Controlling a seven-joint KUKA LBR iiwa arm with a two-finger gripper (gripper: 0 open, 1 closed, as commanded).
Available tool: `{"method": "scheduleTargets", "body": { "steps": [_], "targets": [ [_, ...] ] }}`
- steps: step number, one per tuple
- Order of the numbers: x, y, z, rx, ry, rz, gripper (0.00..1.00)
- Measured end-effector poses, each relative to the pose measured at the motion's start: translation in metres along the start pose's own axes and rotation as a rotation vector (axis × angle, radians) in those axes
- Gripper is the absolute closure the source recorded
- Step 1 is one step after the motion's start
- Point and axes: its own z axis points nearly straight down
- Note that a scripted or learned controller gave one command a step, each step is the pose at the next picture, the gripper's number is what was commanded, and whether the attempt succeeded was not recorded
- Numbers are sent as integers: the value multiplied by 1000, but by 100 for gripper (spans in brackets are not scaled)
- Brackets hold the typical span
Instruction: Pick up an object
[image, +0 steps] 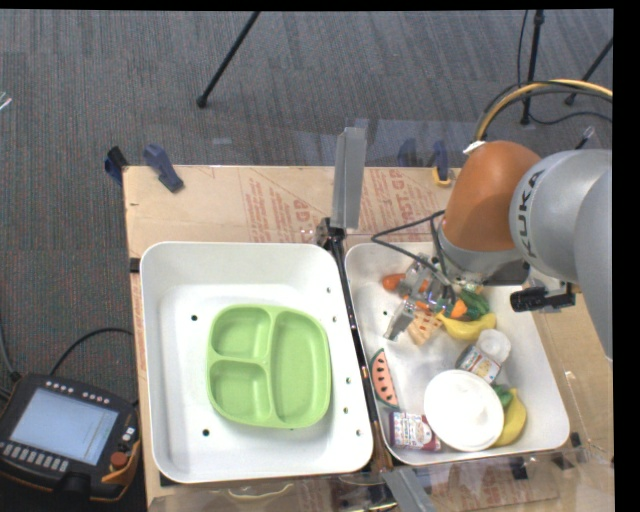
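Right bin (552, 380), jaws (412, 305) beside banana (468, 325)

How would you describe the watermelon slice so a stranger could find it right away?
Look in the right-hand white bin, along its left wall. The watermelon slice lies there, left of the round white plate and above a small purple packet. Its red flesh with dark seeds sets it apart.

Glossy green plastic tray (269, 366) (smooth), white plastic bins (160, 300)

Two white bins (160, 300) on bench (230, 205)
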Motion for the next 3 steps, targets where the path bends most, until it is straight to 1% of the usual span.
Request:
{"method": "scheduleTargets", "body": {
  "steps": [1, 2, 3],
  "targets": [
    [32, -85, 0, 0, 2, -29, 0],
    [-13, -39, 1, 2, 8, 31, 0],
    [-11, -31, 0, 0, 3, 108, 0]
  ]
}}
